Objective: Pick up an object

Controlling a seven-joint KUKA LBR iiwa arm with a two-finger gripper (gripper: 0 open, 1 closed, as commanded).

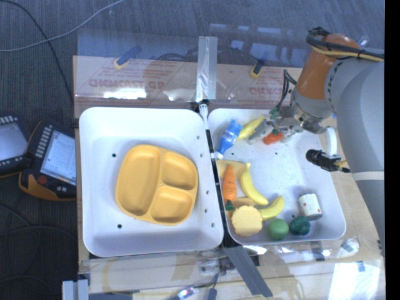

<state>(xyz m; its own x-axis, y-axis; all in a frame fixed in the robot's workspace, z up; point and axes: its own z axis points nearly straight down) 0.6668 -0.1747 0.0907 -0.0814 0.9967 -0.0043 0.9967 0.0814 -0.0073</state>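
Honestly, the end effector (279, 129) sits low in the right bin (325, 186) over a small red-orange piece (272, 138), can't tell its state. With the yellow piece (251, 128) so close, it might nudge both and grab nothing.

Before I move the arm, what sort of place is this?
Probably a robotics lab bench: two white bins taped down side by side, toy food like a plastic banana, and a teach pendant on the floor.
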